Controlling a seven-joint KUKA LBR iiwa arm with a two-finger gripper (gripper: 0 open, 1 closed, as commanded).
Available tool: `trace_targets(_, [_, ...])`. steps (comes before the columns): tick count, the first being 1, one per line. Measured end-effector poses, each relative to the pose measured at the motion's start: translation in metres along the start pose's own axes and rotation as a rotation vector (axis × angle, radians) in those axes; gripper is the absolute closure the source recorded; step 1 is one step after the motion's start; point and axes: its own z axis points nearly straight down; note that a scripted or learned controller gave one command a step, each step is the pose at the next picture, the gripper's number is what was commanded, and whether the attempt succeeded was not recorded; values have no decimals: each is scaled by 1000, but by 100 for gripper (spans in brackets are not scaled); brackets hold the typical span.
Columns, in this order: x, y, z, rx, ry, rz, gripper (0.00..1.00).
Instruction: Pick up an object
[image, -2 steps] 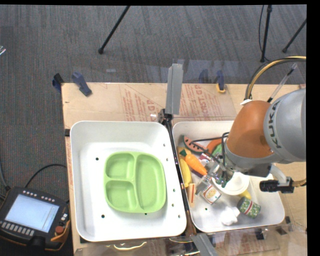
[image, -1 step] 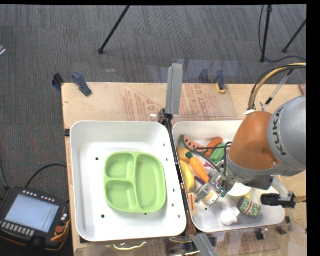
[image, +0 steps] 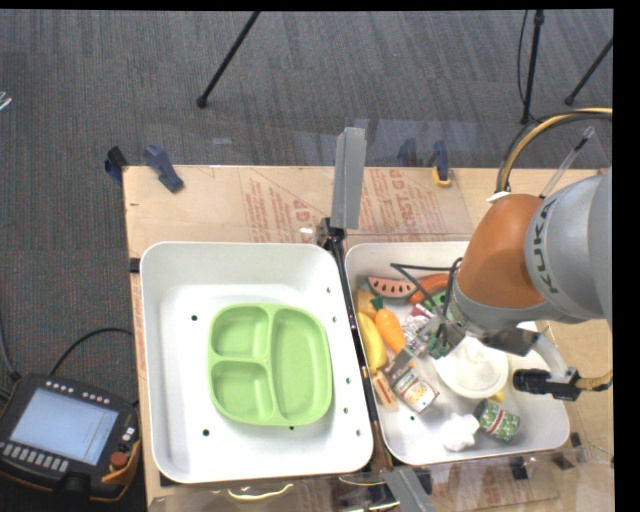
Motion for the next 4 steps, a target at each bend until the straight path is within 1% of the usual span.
trace_targets(1, [-8,8,0,-1,1,265,0])
trace_targets(2, [-9,8,-11,-2,-5,260,100])
trace_targets(3, [53,124,-162,1,2,557,100])
trace_targets(4, [-12,97,-206,6,0,487,100])
